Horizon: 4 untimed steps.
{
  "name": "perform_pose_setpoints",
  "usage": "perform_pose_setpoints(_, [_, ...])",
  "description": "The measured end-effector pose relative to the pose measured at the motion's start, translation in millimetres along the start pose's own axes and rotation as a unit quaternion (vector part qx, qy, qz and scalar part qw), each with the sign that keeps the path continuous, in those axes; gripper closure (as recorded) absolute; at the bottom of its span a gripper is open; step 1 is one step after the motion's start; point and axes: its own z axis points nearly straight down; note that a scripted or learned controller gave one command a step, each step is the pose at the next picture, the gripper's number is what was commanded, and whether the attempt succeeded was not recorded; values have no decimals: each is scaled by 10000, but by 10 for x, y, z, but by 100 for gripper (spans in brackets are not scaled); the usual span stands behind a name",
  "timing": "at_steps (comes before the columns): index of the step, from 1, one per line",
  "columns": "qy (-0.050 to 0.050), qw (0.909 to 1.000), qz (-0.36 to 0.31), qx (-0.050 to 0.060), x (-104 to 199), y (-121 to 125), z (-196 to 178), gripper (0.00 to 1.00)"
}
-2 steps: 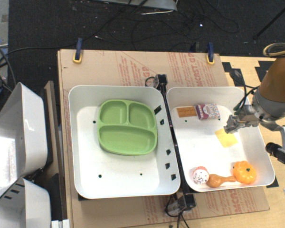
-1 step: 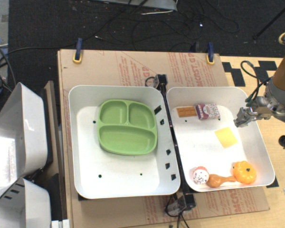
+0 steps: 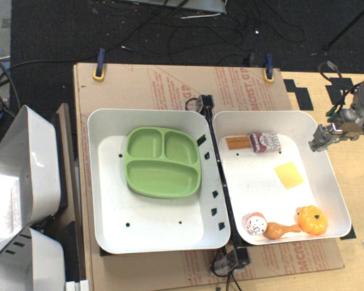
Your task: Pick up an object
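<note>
My pincer (image 3: 323,139) at right edge of right bin (image 3: 338,190), just outside rim; nothing between fingers, gap state unreadable (too small, blurred). Right bin holds yellow square (image 3: 289,175) mid-floor, purple packet (image 3: 265,142) beside brown bar (image 3: 237,142) near far wall, orange pumpkin toy (image 3: 312,219), orange gourd (image 3: 280,228) and speckled white ball (image 3: 255,224) along near wall. Left bin (image 3: 103,180) carries green divided plate (image 3: 163,162). Cardboard-covered worktop (image 3: 170,83) under both.

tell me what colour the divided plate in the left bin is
Light green. The divided plate shows plainly in the camera view, lying in the left bin.
</note>
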Motion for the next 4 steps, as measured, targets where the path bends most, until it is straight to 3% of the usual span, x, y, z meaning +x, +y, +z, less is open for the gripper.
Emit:
perform_pose_setpoints(1, [22,10000,-21,43,542,18,139,100])
perform_pose_setpoints(4, [26,10000,-32,40,2374,133,353,100])
